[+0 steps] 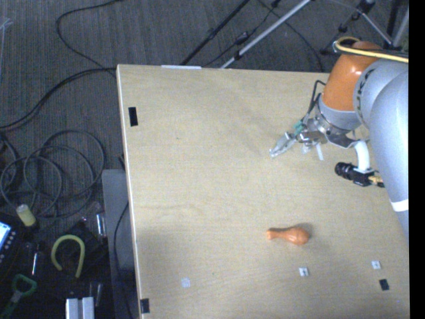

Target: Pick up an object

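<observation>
An orange, pear-shaped object (pixel 290 234) lies on its side on the tan bench top (pixel 199 178), narrow end pointing left, in the lower right part of the camera view. My gripper (pixel 297 151) hangs well above and beyond it, near the right side of the bench, below the orange wrist band (pixel 345 78). Its two silvery fingers (pixel 279 147) are spread apart, so it is open, with nothing between them. A wide stretch of bare bench separates the gripper from the orange object.
Small black and white markers (pixel 303 271) dot the bench near its front edge, and a black tag (pixel 133 116) sits by the left edge. Cables (pixel 53 171) and tools lie on the floor to the left. Stand legs (pixel 279 18) cross the floor behind.
</observation>
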Available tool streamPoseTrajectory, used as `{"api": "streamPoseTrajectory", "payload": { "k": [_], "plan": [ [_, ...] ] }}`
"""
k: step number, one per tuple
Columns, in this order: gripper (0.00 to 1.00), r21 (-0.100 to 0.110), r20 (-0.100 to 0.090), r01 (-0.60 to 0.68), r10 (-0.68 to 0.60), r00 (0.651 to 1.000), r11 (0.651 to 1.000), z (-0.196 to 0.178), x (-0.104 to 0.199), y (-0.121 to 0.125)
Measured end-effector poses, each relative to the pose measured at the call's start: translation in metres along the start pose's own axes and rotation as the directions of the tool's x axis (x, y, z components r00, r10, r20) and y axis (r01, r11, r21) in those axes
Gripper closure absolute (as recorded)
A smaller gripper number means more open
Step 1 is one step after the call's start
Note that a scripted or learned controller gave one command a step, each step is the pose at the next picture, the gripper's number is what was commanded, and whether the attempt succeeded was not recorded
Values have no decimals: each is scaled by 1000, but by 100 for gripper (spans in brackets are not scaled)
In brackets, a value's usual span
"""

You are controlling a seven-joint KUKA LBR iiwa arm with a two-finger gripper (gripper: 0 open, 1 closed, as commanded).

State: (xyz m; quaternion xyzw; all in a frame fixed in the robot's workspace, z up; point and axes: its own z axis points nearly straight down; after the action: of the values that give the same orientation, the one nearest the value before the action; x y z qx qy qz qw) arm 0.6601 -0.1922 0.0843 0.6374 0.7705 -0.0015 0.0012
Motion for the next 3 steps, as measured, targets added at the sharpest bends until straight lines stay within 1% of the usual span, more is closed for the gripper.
{"api": "streamPoseTrajectory", "payload": {
  "k": [1,2,3],
  "plan": [
    [0,-1,-2,-13,13,1000,1000,-45,-32,3],
    [0,-3,-1,514,-514,858,858,0,-31,3],
    [100,-5,2,514,-514,858,858,-10,-31,4]
  ]
}}
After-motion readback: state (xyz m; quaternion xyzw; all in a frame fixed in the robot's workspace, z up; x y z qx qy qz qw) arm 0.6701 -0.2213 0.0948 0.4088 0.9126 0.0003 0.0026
